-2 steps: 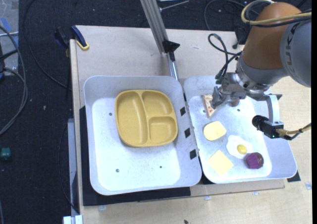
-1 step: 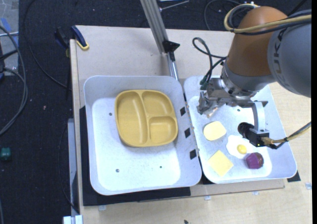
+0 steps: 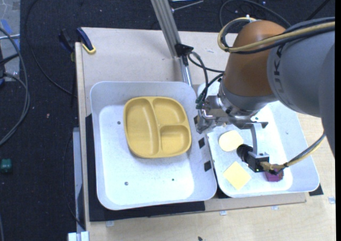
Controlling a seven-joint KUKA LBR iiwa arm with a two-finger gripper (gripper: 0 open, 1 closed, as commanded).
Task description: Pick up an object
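Mostly smooth plastic: yellow 3-compartment plate [image 3: 157,126], pale oval disc [image 3: 230,141], square slice [image 3: 236,175]; fingers' state unclear.

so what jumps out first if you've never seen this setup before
The yellow divided plate grabs the eye first, sitting alone in the left bin. Next is the bulky grey arm with its orange band, hanging over the right bin. Below it in that bin lie a pale round piece, a yellow square piece and a small purple object.
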